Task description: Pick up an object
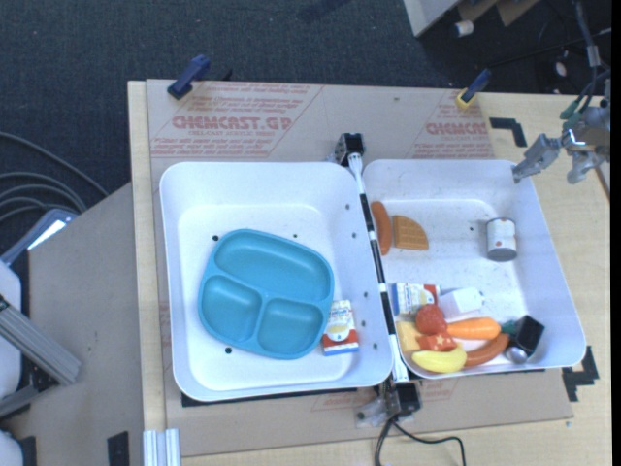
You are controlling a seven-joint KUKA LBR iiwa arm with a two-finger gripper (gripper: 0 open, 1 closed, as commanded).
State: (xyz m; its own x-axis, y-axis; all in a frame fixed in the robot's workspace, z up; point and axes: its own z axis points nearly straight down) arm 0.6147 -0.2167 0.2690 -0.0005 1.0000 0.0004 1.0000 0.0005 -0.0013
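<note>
- The gripper (561, 153) hangs at the far right, over the upper right corner of the right bin (549, 250), with nothing between its fingers; how far apart they stand cannot be told from this slant.
- The step in hand looks like the approach: nothing is lifted yet.
- The nearest candidate is the small grey can (501, 239), lying alone on bare bin floor near the right wall, well apart from the other items.
- The next move likely calls for a travel leftward and down over that can, fingers spread wider than its body.
- Edges to mind: the bin's right rim beside the can, and the divider (369, 231) between the bins.
- The crowded near corner, with banana (439, 361), carrot (473, 329) and tomato (430, 319) touching, offers little finger room.
- The left bin (184, 260) holds a blue tray (264, 291) and a small carton (340, 326) just beside it.
</note>
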